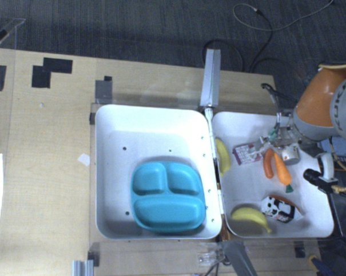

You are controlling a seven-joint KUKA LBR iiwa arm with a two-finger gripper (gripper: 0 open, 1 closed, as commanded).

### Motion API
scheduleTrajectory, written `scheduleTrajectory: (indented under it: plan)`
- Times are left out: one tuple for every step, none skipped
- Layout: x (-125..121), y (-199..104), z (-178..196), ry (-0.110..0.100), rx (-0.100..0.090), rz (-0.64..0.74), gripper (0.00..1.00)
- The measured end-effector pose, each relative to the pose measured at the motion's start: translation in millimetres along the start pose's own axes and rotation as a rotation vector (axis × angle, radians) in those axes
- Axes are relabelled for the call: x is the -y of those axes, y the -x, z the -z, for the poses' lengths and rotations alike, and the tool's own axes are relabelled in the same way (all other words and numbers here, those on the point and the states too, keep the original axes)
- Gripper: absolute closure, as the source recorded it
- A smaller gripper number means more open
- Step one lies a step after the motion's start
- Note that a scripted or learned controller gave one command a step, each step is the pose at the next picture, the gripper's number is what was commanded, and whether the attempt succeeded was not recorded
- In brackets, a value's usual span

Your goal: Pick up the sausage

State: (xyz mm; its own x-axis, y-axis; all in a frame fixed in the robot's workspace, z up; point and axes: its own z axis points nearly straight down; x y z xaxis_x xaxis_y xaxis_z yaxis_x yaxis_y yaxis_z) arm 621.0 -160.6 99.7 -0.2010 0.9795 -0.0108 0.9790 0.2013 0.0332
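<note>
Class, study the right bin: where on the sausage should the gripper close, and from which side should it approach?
Probably the middle of the sausage, from above, fingers spanning its narrow width. It lies flat, long and thin; the carrot sits close alongside, so one finger has little room there.

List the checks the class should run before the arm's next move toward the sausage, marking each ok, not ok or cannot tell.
1. The reddish, short sausage lies in the right white bin, on the arm's side: ok.
2. Nothing lies on top of the sausage: ok.
3. Free room around the sausage: not ok; the orange tapered carrot lies close beside it.
4. The gripper is centred over the sausage: not ok; it sits by the far ends of the sausage and the carrot.
5. The gripper lines up with the sausage rather than the carrot: cannot tell.
</note>
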Motion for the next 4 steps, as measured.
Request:
scheduleTrajectory:
  plan:
    - [4.3, 13.0, 92.5, -0.027, -0.004, -0.243, 0.0]
    - [44.6, -10.0, -9.7, -0.023, -0.005, -0.242, 0.0]
    - [41.2, -10.3, 2.7, -0.016, -0.004, -0.239, 1.0]
    - [10.3, -40.5, 153.1, -0.027, -0.004, -0.257, 1.0]
